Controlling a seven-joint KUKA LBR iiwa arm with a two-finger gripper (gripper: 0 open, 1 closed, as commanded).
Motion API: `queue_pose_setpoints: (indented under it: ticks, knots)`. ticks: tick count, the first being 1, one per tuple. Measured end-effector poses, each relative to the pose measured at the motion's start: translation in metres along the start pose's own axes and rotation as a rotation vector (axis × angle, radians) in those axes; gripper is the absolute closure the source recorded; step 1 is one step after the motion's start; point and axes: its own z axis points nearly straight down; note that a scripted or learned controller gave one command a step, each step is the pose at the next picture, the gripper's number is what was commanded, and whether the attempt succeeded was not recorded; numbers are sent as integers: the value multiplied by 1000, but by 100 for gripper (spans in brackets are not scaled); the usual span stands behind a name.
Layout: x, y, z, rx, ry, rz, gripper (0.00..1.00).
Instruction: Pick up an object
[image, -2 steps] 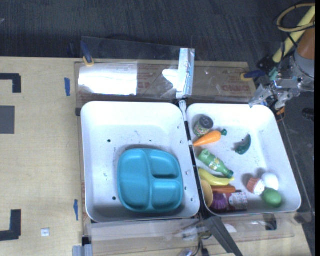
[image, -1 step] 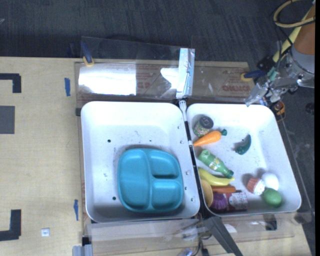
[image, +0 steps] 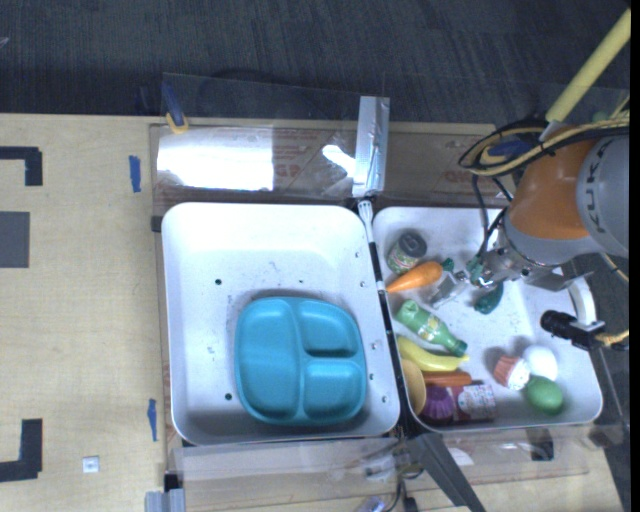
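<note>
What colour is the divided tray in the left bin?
The divided tray is light blue, turquoise-like, clearest in the camera view.

Two bins sit side by side on the bench. The left bin holds a divided tray toward its near side. The right bin holds a carrot near its left wall, a bottle in front of it, then a banana. A lime lies at the near right corner. The tool hangs over the right bin's far half, right of the carrot.
</note>
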Motion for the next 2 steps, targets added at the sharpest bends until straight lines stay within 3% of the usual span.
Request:
queue_pose_setpoints:
  ticks: [1, 2]
  knots:
    - [-40, 5, 2, 1, -1, -274, 0]
    - [24, 35, -3, 3, 3, -164, 0]
